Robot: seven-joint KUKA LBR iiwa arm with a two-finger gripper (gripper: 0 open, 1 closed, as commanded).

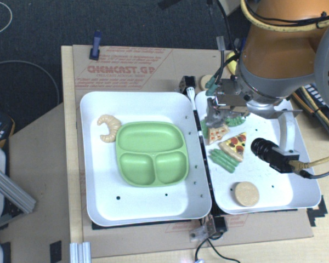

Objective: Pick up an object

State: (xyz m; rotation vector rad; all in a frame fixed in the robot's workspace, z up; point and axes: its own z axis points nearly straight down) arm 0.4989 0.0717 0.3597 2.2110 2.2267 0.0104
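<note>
Gripper (216,116) is down low at the back left corner of the right bin (277,193), close to the wall it shares with the left bin (98,190). From this angle you honestly can't tell whether it's open or closed, because the wrist blocks too much of it.

Your candidates are all lying flat on the floor of the right bin. The small pizza slice (216,134) sits right under the gripper, near enough that you can't say if they touch. The bigger pizza slice (235,145), the one with red toppings, lies just beside it, more toward the middle of the bin. The green beans (223,159) come next toward the front, touching or nearly touching that bigger slice. The round tan cracker (245,194) sits on its own near the front edge, well apart from the rest.

Over in the left bin you've got a green divided plate (152,152) taking up the middle. A croissant (109,127) sits just beside its back left corner and looks like it's touching the rim.
</note>
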